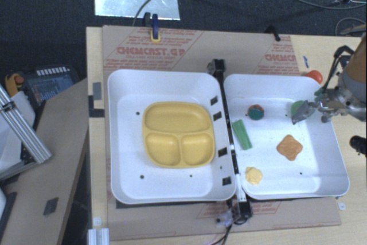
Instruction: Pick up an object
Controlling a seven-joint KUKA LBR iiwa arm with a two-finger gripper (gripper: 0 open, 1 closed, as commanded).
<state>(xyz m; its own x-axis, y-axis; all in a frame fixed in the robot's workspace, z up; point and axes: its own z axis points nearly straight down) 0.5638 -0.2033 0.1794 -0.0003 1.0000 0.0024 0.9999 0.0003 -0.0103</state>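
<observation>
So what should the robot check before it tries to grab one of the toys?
1. Toys lie in the right bin: ok; green stick, orange piece, yellow piece, round green-and-red toy.
2. Toys spaced apart: ok, none touch.
3. Gripper over the right bin: ok, at its far right side.
4. Nothing already held: cannot tell; something green shows at the gripper.
5. Jaws open: cannot tell.
6. Yellow tray out of the way: ok, left bin.

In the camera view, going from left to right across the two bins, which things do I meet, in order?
Yellow tray → green stick → round toy → orange piece → gripper.
</observation>
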